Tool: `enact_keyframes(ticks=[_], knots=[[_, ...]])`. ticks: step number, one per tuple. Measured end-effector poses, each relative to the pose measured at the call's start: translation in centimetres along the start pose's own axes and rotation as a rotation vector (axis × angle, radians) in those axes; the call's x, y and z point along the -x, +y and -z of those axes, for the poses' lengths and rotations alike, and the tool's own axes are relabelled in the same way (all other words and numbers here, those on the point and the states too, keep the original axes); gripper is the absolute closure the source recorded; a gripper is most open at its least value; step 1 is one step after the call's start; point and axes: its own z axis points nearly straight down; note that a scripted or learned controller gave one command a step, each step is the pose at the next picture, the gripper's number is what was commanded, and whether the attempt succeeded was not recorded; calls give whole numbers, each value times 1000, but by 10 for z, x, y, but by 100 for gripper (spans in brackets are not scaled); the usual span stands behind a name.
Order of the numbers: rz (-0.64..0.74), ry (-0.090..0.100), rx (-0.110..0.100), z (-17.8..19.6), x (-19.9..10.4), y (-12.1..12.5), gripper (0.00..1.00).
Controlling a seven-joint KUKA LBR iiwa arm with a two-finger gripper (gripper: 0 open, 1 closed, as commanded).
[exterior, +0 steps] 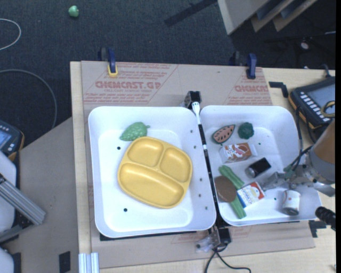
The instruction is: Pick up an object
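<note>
Over the right bin (pixel 266 113), reaching low with the gripper (pixel 285 184), just beside the small white tub (pixel 291 201). Cannot tell if open, shut or holding anything. Next: go down onto the tub, squeeze, lift.

A pale board (pixel 160 80) printed with red "CHEMCAST GP" lettering covered the bench. Two blue clamps gripped its far edge, one (pixel 111 59) near the far left corner and one (pixel 251 65) towards the far right. A yellow-edged pendant (pixel 314 101) with a keypad lay over the board's right edge. On the dark carpet (pixel 160 32) beyond the board sat a small green ball (pixel 74 10). An aluminium extrusion (pixel 21 205) slanted off the board's left side.
</note>
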Motion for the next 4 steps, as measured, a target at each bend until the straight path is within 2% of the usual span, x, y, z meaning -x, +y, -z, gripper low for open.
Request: enact_keyframes(ticks=[3,4], knots=[[0,1,0,0,0,0,0],[4,-12,9,1,-24,103,0]])
